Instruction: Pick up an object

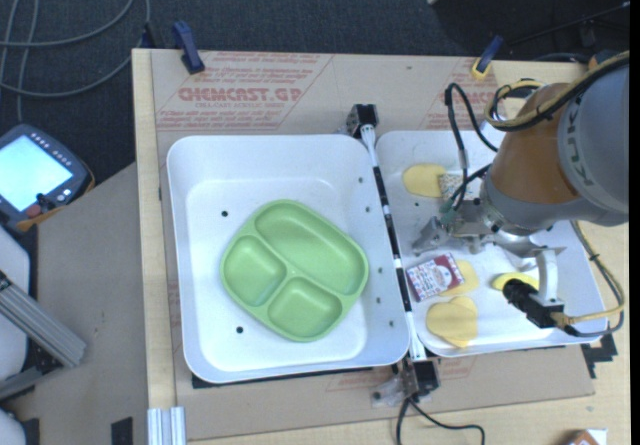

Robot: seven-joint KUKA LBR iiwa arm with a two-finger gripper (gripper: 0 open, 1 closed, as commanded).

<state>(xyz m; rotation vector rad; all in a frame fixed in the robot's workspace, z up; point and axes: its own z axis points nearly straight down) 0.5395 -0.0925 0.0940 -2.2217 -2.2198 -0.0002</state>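
The right bin (400, 148) holds several small items. A pale yellow piece (424, 179) lies near its back left, and a red and white packet (432, 278) lies at its left middle. Just in front of the packet is a yellow flat piece (452, 321), with a small yellow item (516, 283) to the right. My gripper (443, 229) hangs low over the bin's left part, just behind the packet and in front of the pale yellow piece. The grey arm with its orange band (530, 168) covers the bin's right half.
The left bin (200, 173) holds a green divided plate (293, 269) at its middle. A black-hinged divider (385, 223) runs between the bins. Cables (465, 123) trail from the wrist, and blue clamps (186, 45) sit on the bench's back edge.
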